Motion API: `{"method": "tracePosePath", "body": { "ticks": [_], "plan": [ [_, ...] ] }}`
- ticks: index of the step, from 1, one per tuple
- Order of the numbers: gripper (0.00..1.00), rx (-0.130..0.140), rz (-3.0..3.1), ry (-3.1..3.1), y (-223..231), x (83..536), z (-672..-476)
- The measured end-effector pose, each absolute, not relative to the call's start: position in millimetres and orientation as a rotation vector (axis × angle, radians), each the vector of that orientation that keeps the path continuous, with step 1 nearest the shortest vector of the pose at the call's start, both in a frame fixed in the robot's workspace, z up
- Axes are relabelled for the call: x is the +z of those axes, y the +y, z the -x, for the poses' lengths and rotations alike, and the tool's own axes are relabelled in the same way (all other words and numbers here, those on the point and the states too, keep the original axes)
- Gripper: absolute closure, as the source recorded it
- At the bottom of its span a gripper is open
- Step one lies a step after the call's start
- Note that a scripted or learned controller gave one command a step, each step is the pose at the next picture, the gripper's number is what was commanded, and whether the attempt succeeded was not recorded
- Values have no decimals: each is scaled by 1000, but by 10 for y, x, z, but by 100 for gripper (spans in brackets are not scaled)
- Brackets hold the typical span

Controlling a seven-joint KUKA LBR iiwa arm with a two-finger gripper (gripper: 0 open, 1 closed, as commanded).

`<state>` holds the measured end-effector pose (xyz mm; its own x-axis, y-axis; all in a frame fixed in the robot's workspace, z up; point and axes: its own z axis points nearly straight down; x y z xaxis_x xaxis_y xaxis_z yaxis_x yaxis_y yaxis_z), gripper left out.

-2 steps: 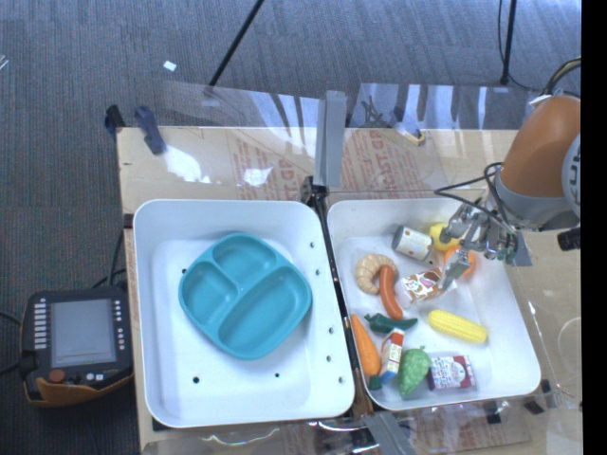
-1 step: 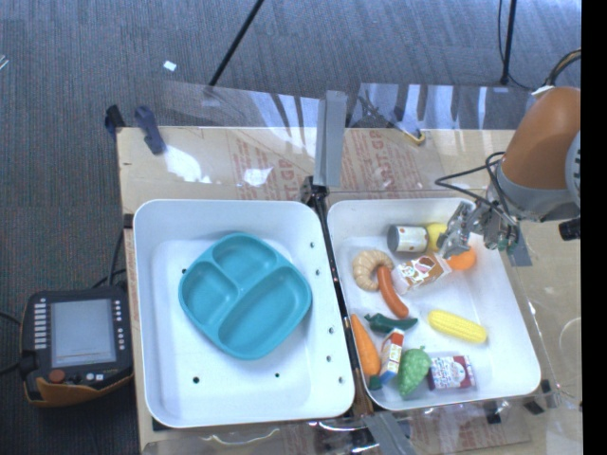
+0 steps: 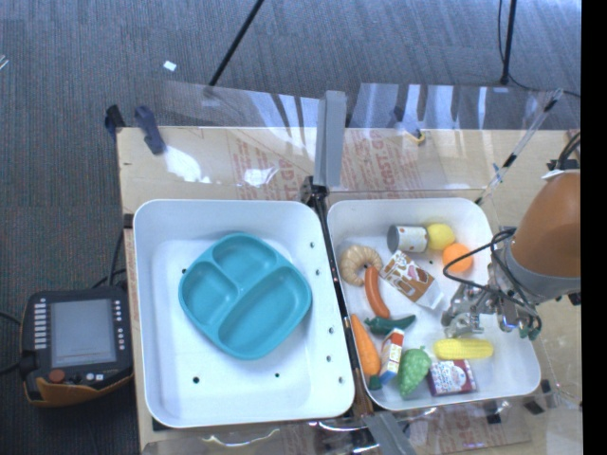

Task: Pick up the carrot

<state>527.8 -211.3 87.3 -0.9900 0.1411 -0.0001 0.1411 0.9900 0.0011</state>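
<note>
Carrot (image 3: 365, 346): orange, tapered, lying flat on the floor of the right-hand bin, along its left wall toward the near corner. Long axis runs roughly near-to-far, slightly slanted. Near end meets a green top. Not between any fingers; nothing rests on it

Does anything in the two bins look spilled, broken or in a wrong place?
Nothing stands out. The toy foods lie loose in the right bin, the carrot whole at its left wall. The blue plate lies flat in the left bin.
</note>
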Motion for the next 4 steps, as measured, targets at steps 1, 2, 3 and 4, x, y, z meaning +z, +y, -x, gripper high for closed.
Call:
{"method": "tracePosePath", "body": {
  "ticks": [1,2,3,4],
  "plan": [
    [0,-7,-217,3099,-2119,968,-5382],
    [0,2,-54,3138,-2127,880,-5905],
    [100,1,-51,3135,-2122,985,-5918],
    [100,3,458,3107,-2087,1056,-5712]
  ]
}}
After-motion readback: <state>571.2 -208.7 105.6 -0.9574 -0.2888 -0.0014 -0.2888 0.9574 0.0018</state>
